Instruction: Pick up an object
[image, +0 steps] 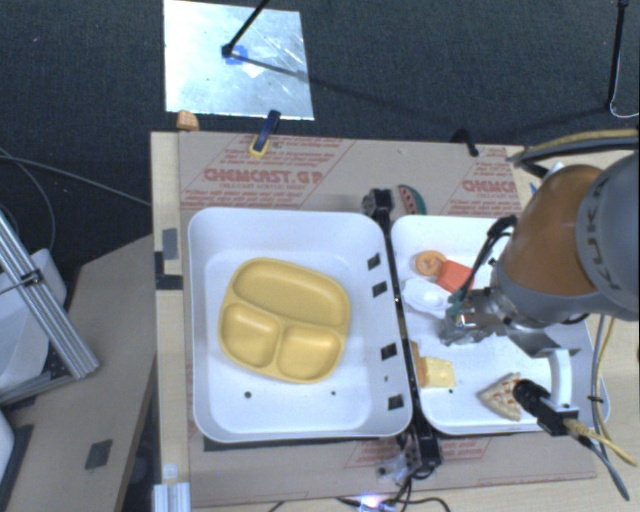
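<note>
Two bins (290, 225) on surface; hand (462, 325) low in right bin w/ orange slice (429, 263), red piece (455, 274), cracker (436, 373), pizza wedge (500, 395). Can't tell its state; nothing seen lifted, pick prob. pending.

Grey arm (600, 230) with orange band, black cables, metallic end effector (462, 325).

Two white bins (290, 225), one yellow tray (285, 320), four small food pieces (430, 264).
</note>
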